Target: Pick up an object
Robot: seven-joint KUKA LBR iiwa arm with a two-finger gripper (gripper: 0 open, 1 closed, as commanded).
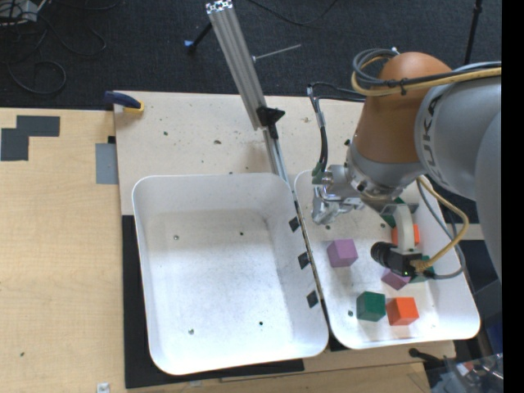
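Observation:
My gripper (329, 208) hangs over the back left part of the right bin (458, 326), below the orange band of the arm. A purple cube (342, 252) lies just in front of it and slightly to the right, apart from it. Further front lie a green cube (371, 306) and an orange cube (402, 310), side by side. A small purple block (395, 280) sits behind them. An orange-red piece (405, 234) is partly hidden by the arm's cables. I see nothing held in the gripper.
The left bin (155, 211) adjoins the right one, with black clips (304, 259) along the shared wall. A slanted aluminium bar (241, 68) rises behind the bins. A blue clamp (123, 101) lies at the bench's back left corner.

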